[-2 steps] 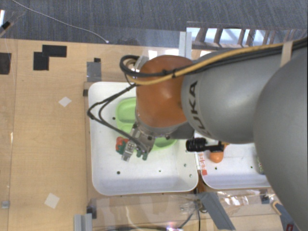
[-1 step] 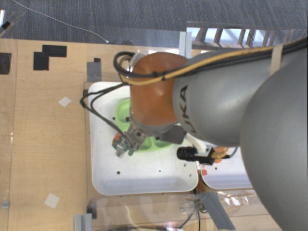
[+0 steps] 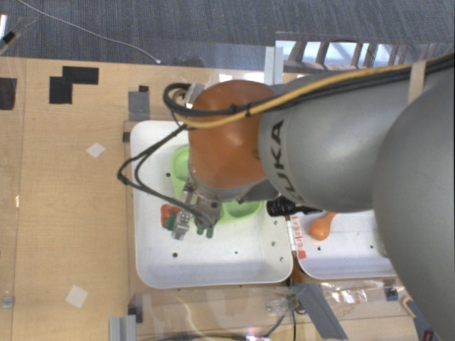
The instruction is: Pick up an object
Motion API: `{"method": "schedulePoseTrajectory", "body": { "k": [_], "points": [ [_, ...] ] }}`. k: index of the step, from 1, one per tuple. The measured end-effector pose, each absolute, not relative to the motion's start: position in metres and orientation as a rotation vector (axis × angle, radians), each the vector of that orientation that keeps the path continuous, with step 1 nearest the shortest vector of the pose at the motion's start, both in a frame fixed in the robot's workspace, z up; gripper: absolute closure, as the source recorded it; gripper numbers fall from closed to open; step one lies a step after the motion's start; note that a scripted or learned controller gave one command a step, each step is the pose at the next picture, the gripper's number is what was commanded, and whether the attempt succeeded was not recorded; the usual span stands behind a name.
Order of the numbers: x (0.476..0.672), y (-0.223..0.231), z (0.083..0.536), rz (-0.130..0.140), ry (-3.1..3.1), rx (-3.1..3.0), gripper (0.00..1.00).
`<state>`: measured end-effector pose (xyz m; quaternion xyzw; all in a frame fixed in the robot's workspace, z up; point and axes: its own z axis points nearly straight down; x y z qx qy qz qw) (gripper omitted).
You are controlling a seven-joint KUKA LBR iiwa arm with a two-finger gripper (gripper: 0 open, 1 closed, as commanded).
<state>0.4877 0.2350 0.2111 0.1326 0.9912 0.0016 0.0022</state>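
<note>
The surface is pale wood with a few black square marks near its far left corner, and beyond its far edge lies dark grey carpet crossed by a thin cable. Two shallow white bins sit side by side on it: the left bin under the arm's wrist, the right bin largely covered by the grey arm.

The hand hangs low over the left bin, below the orange band. Just to its left, touching or nearly touching the fingertips, lies a small red and green object. Whether the fingers are open or closed cannot be told from this angle, and the object sits beside them rather than clearly between them.

Three loose things can be counted: the red and green object, a light green object partly hidden beneath the wrist in the left bin, and one orange object in the right bin.
</note>
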Motion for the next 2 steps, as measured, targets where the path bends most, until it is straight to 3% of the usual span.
{"method": "schedulePoseTrajectory", "body": {
  "k": [1, 2],
  "points": [
    [0.487, 0.235, 0.196, 0.004, 3.023, 0.843, 1.0],
    [0.488, 0.235, 0.272, 0.009, 2.665, 1.656, 1.0]
  ]
}}
